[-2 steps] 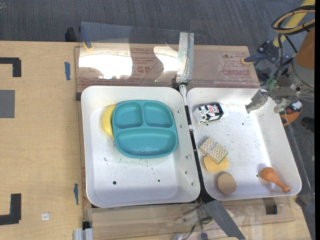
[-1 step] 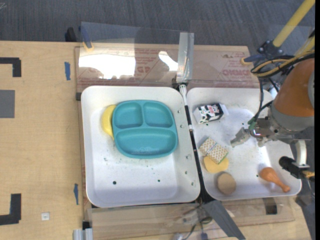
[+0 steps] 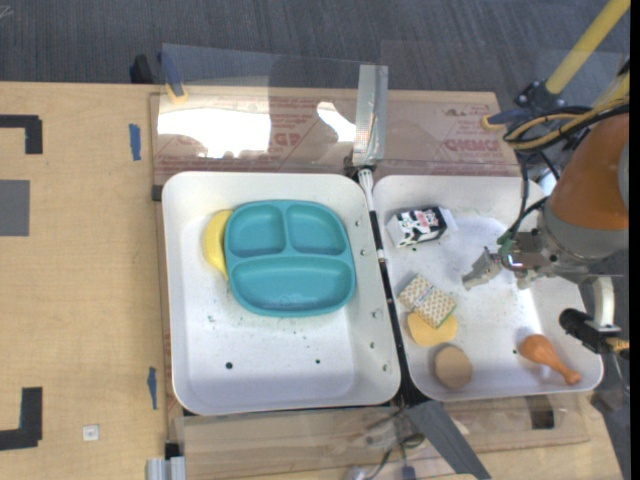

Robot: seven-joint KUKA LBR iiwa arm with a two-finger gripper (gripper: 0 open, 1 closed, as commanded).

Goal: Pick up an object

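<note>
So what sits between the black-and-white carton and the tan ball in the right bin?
In the camera view, between the black-and-white carton and the tan ball lie a checkered packet and, just below it, partly overlapped by it, a yellow-orange piece.

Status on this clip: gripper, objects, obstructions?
Gripper low in right bin, holding nothing. Carton, sandwich, egg, drumstick loose. Nothing blocking.

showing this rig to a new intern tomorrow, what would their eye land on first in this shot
Most likely the teal divided plate, which lies in the left bin over something yellow. Next comes the grey arm with its orange band, reaching in from the right so that the gripper hangs over the right bin. Small items are scattered there: a black-and-white carton, a checkered packet, a brown ball and an orange drumstick-like toy.
</note>
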